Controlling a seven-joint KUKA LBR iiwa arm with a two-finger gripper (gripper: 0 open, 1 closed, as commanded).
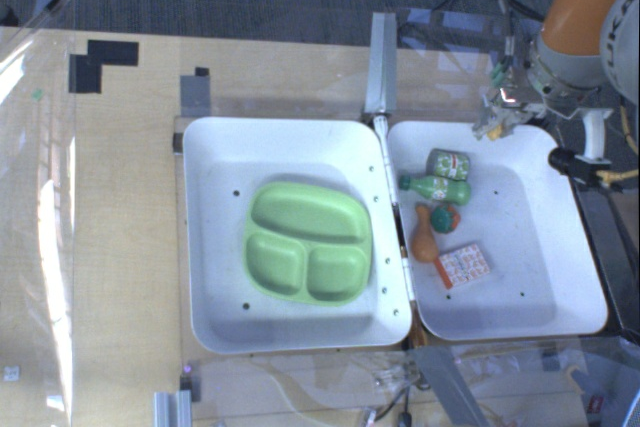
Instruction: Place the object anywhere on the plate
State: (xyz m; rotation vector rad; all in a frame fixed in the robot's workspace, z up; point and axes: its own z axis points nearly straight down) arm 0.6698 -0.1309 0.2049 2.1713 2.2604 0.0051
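Camera view has the gripper at the right bin's far rim, its state impossible to judge. Green bottle lies mid-bin, plate in the neighbouring bin; probably light, slick plastic, best pinched across its body.

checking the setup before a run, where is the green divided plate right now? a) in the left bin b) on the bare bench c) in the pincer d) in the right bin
a: the green plate lies flat in the left bin, apart from the small items in the right bin.
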